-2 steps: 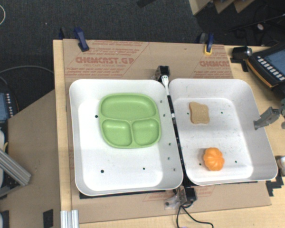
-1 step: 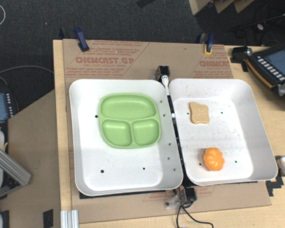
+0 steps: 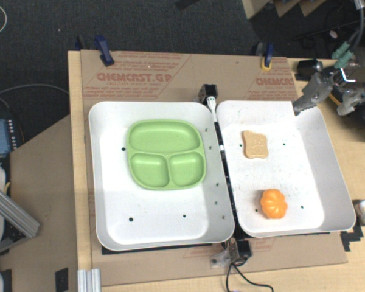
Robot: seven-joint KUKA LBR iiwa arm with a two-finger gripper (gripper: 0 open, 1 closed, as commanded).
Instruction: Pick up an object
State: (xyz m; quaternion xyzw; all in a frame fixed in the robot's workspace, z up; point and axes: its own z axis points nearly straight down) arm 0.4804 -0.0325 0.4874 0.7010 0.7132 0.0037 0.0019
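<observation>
In the camera view, the gripper point(image 3: 305, 100) hangs at the far right corner of the right bin point(image 3: 328, 163), just over its rim, and I cannot tell how it is set, because it looks only like a grey tilted piece. The nearest thing to take is the slice of bread point(image 3: 255, 144), which lies flat in the far half of this bin, toward the bin's left wall, so it is down and to the left from the gripper; it is almost square, without a clear long axis. The small orange pumpkin point(image 3: 273, 203) sits near the front edge, well apart from the bread. The floor of the bin is smooth and white, with free room around both things. The left bin point(image 3: 109, 212) carries a green divided plate point(image 3: 166, 153).
</observation>
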